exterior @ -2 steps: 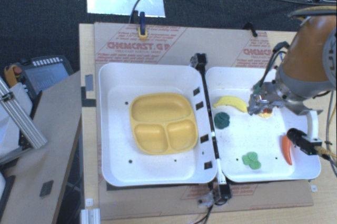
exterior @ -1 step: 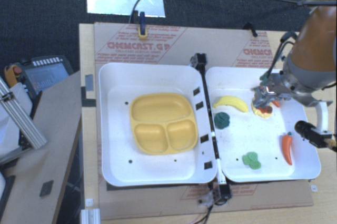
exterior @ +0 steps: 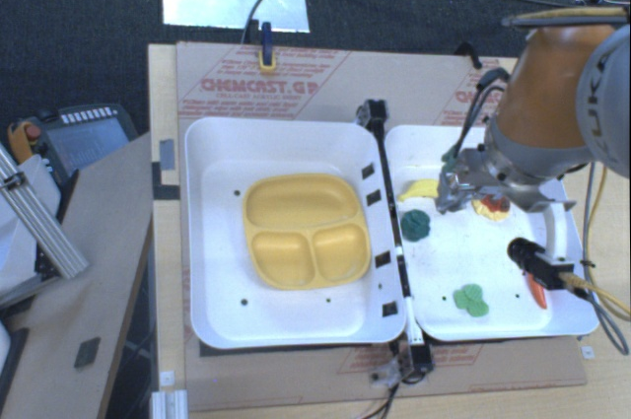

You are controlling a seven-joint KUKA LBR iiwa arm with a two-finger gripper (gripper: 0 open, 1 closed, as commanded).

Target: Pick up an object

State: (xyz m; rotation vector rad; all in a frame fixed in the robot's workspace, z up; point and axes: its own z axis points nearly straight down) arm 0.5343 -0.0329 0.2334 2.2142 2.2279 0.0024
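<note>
Hovering beside the yellow banana (exterior: 422, 189) — its long axis running left-right — the claw (exterior: 451, 197) hides its opening; cannot tell.

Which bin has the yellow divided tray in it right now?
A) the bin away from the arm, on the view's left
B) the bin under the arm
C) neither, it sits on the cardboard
A: the yellow divided tray lies flat inside the left bin, while the arm hangs above the right bin.

Bench (exterior: 163, 240) bears two white bins (exterior: 212, 240) side by side.
</note>
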